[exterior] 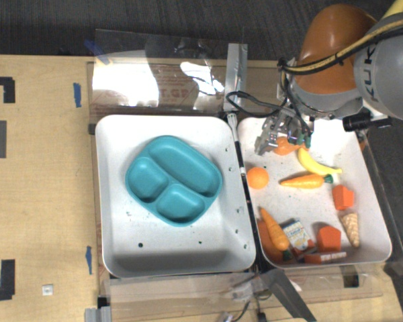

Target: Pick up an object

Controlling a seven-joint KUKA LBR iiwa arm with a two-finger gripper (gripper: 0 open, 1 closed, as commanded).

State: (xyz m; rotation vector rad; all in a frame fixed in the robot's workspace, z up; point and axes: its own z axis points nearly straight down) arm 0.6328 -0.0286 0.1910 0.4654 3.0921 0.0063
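Crosswise, carrot (302,180), green tip rightward.

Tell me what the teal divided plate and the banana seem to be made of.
Teal divided plate: probably molded plastic, with a smooth, uniform, slightly matte surface. Banana: likely toy plastic, given its flat, even yellow color and soft sheen.

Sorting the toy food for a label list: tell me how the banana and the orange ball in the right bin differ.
The banana is yellow, long and curved; the orange ball is orange and round. The banana lies near the middle of the right bin, just below the gripper; the orange ball sits by the bin's left wall, apart from the other items. Both rest loose on the bin floor.
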